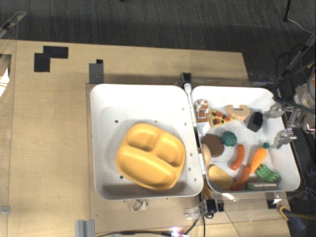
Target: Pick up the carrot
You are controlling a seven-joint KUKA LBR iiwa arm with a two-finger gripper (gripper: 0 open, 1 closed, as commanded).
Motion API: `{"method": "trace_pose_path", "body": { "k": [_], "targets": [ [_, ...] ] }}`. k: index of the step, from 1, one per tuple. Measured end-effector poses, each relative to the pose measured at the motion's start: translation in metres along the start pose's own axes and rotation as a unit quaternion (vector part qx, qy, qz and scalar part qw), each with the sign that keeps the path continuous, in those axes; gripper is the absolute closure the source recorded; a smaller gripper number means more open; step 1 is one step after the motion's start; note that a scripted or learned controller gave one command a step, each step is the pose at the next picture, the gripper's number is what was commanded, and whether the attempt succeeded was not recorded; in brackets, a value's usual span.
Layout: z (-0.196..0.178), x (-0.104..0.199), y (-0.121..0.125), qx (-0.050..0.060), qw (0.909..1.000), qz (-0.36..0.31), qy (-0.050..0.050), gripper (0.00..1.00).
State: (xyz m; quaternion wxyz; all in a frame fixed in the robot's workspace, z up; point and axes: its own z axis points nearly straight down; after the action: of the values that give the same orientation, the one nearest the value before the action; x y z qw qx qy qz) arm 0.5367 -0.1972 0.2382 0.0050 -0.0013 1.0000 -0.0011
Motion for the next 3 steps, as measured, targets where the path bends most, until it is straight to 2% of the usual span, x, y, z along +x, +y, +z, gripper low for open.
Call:
{"method": "trace_pose_path", "body": {
  "k": [1,2,3],
  "targets": [
    [0.131,-0.019,0.025,-0.003,0.9979,-0.065,0.005,0.00],
    [0.148,-0.003,-0.008,0.000,0.9890,-0.148,-0.003,0.00],
    [0.148,0.031,-0.006,0.000,0.9512,-0.309,-0.004,0.00]
  ]
}}
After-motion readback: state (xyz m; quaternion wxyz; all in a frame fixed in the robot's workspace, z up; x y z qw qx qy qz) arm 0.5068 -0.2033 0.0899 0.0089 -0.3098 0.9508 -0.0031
